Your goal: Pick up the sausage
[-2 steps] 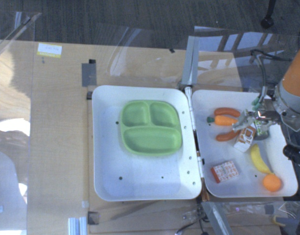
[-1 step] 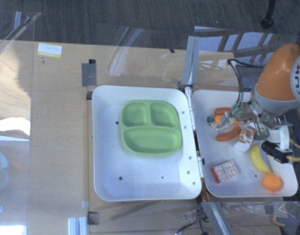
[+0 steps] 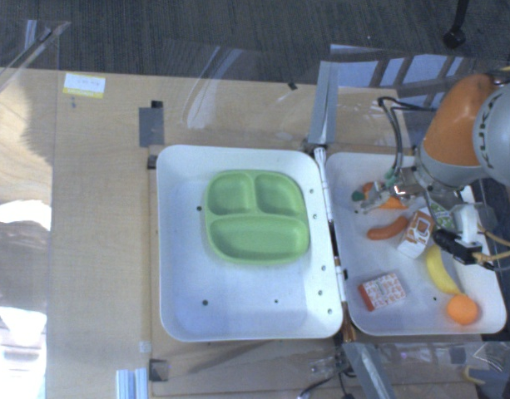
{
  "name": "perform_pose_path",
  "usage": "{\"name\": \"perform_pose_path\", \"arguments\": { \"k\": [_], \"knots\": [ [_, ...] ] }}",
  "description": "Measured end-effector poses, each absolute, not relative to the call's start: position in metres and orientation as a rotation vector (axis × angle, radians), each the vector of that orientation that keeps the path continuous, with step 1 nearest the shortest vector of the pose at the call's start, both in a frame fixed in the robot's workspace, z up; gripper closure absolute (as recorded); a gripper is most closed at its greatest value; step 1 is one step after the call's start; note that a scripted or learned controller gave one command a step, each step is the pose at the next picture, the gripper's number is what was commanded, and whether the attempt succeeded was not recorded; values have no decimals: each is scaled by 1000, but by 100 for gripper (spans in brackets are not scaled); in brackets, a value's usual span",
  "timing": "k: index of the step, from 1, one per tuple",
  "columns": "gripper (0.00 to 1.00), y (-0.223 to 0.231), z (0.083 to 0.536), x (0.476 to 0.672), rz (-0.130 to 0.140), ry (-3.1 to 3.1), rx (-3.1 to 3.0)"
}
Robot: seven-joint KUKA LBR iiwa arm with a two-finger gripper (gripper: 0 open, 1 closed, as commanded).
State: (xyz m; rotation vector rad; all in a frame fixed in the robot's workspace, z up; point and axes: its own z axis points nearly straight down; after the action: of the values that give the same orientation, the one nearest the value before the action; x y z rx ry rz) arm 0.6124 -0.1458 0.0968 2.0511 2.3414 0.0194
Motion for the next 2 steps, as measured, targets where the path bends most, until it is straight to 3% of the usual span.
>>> {"name": "perform_pose_path", "arguments": {
  "k": [1,2],
  "knots": [
    [100,-148,112,614,20,2336,2046],
    [0,-147,111,614,19,2338,2046]
  ]
}}
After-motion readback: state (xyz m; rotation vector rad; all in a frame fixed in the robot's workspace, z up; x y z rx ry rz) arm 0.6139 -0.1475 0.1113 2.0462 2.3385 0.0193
